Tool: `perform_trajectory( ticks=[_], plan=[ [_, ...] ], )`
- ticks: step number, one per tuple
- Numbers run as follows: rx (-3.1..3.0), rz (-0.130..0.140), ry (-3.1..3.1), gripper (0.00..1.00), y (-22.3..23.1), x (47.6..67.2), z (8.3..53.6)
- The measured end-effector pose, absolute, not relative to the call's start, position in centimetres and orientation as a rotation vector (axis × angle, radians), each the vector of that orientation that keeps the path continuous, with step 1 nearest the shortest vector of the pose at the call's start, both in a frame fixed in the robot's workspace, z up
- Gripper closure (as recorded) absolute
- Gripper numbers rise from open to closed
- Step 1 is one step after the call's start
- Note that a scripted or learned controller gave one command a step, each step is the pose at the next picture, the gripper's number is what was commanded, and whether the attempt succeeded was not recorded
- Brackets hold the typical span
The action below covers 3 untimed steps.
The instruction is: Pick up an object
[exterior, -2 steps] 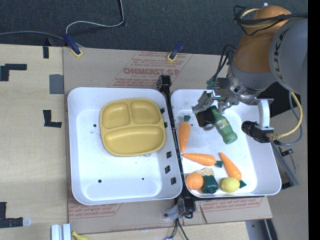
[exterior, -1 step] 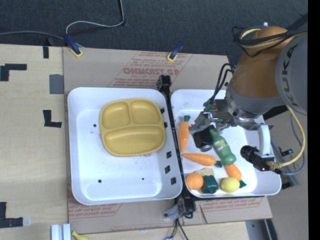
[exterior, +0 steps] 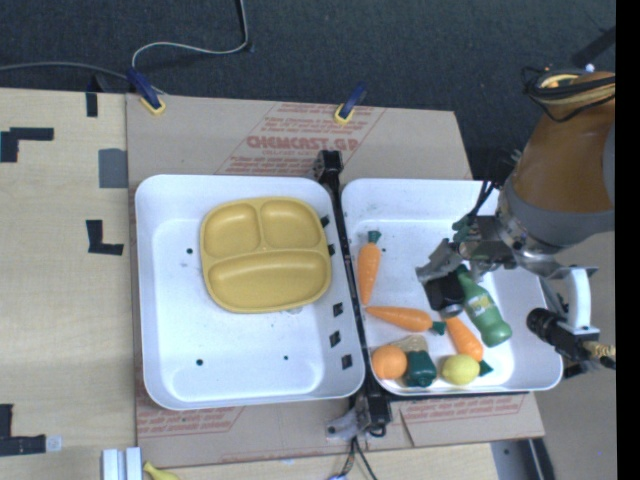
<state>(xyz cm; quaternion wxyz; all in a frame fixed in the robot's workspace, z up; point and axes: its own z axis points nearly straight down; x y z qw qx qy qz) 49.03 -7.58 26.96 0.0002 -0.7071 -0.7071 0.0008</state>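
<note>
White bins side by side on cardboard-covered bench: left bin point(exterior: 170, 298) carries a yellow divided plate point(exterior: 266, 251), three compartments, lying flat in upper middle of that bin, tilted a bit. Right bin point(exterior: 400, 200) has the toy food. Carrot with green top point(exterior: 368, 266) stands roughly vertical near the divider between bins, stem end up. Second carrot point(exterior: 400, 317) lies across, below it, tip pointing left. Third, shorter carrot point(exterior: 463, 335) slants down-right, just beside the green bottle point(exterior: 483, 311). Bottle is green with white label, lying slanted, cap end up-left, sitting right under the gripper point(exterior: 446, 276). Gripper is down low in right bin, dark, over the bottle's cap end; whether it is open, closed, or actually on the bottle can't be told from this angle, too dark and overlapped. Along the near wall of right bin: orange round fruit point(exterior: 389, 363), dark green piece point(exterior: 421, 368) touching it, yellow lemon point(exterior: 459, 369) just beside that. Arm point(exterior: 565, 168) comes in from right, orange band at wrist, grey body above the right bin's far-right side. Black cable point(exterior: 190, 43) loops across dark floor at top. Yellow-blue clamps point(exterior: 150, 98) hold cardboard at back edge.
</note>
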Motion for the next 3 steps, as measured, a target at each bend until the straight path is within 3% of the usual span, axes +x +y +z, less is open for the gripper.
perform_trajectory(
  ticks=[1,2,3],
  plan=[
    [-2.221,0.002,-2.221,1.0,-6.4,48.4,26.5],
    [-2.221,0.002,-2.222,1.0,-8.0,50.4,26.4],
    [-2.22,0.001,-2.221,1.0,-7.8,48.4,26.9]
  ],
)
